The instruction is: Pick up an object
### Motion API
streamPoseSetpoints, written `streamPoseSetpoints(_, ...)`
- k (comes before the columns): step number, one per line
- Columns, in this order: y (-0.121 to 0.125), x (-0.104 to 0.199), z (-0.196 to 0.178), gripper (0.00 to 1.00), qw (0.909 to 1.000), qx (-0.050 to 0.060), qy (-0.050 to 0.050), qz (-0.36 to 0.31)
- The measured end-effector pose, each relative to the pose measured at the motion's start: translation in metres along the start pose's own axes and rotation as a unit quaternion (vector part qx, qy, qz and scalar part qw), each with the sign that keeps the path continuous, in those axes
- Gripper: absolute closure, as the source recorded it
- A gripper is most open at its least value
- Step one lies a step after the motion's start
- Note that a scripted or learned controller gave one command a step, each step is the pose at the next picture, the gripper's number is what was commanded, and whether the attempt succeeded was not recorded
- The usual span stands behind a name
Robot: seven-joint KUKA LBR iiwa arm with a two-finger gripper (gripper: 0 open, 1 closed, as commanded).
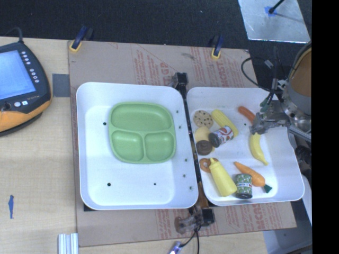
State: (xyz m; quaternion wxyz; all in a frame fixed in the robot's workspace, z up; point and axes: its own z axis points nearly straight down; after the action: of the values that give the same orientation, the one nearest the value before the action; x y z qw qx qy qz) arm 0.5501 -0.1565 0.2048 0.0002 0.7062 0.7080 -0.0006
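The left bin [87, 142] holds a green divided plate [142, 132]. The right bin [296, 187] is crowded: cookie [202, 118], corn [223, 120], can [222, 136], yellow bottle [222, 177], carrot [250, 173]. A curved yellow banana [258, 148] lies near its right side. The claw [263, 121] hovers just above the banana's top; whether it is spread or pinching cannot be told.

A robotics lab: teach pendant [21, 83], clamped cardboard sheet [159, 62], white bins [95, 194] of toy food.
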Motion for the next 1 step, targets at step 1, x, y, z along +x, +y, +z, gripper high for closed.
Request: streamPoseSetpoints(1,-0.0003,0.0004,0.0007,0.00,1.0000,0.001,0.000,0.000)
